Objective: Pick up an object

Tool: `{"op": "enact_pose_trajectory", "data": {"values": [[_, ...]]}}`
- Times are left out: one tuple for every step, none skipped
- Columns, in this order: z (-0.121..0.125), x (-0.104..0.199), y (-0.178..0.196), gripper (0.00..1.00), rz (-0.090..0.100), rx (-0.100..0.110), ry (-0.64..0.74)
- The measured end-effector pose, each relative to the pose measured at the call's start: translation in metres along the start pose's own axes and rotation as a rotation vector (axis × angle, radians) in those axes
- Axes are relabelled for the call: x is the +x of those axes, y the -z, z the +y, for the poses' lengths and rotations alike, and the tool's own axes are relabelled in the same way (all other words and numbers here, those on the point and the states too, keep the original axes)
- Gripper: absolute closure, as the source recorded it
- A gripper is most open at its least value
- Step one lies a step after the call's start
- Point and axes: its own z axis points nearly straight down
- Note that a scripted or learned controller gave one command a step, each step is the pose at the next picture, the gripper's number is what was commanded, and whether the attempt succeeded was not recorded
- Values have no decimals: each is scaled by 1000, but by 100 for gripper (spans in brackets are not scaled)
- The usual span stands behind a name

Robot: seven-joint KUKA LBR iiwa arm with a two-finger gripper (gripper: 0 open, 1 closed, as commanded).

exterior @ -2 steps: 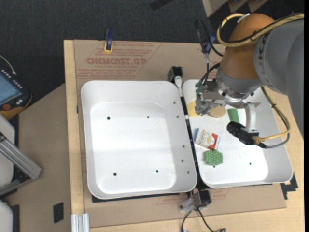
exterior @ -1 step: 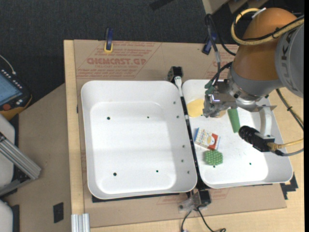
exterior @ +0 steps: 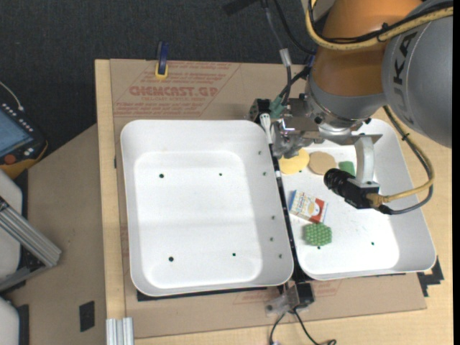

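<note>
While the arm hangs over the right bin, nothing looks lifted yet. The tool sits low by the bin's left wall, just above the yellow piece; whether it's apart or together, I cannot tell. Tan disc, card and green ball lie on the bin floor. I'd call the grasp still to come.

Two shallow white bins: the left bin and the right bin. Just below the claw lie one pale yellow piece, one tan round piece, one small green piece, one red-and-white packet and one green knobbly piece.
</note>
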Motion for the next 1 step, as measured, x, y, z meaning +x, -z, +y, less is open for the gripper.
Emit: {"op": "enact_pose_trajectory", "data": {"values": [[-72,-31,25,100,-2,10,-12]]}}
